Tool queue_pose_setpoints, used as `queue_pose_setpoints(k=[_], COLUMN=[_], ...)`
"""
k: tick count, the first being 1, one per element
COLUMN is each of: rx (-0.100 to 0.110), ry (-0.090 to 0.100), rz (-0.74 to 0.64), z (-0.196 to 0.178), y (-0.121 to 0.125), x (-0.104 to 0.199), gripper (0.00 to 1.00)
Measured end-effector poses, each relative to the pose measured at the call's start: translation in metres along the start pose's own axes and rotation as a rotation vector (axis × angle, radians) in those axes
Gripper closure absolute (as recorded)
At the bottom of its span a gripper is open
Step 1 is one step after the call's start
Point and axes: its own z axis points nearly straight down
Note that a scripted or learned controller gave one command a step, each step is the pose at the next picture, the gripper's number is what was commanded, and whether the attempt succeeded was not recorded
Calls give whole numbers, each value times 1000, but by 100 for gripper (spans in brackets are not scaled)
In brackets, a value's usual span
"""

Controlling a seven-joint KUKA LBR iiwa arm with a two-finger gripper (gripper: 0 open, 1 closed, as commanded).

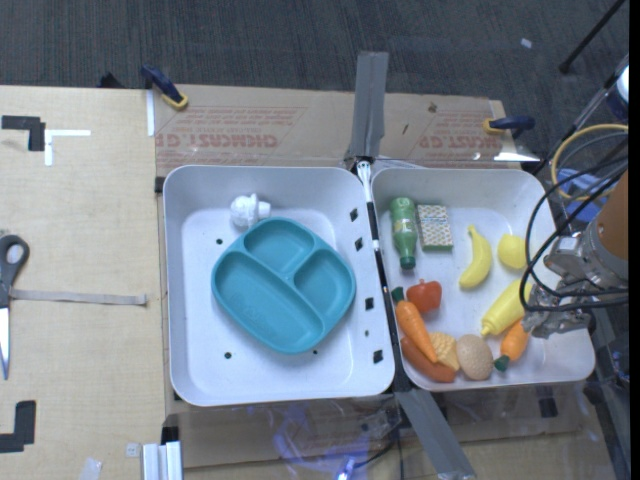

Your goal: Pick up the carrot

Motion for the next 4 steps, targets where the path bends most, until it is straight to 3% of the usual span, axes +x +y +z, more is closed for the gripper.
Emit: queue_pose_setpoints(k=[1,2,3,4], rx=[0,4,4,-8], ry=[0,-3,-3,2], rz=[0,-3,-3,-187], z=[0,-10,-10,42], y=[0,-2,-2,14], x=[0,-3,-3,6], gripper=[0,100,0,0])
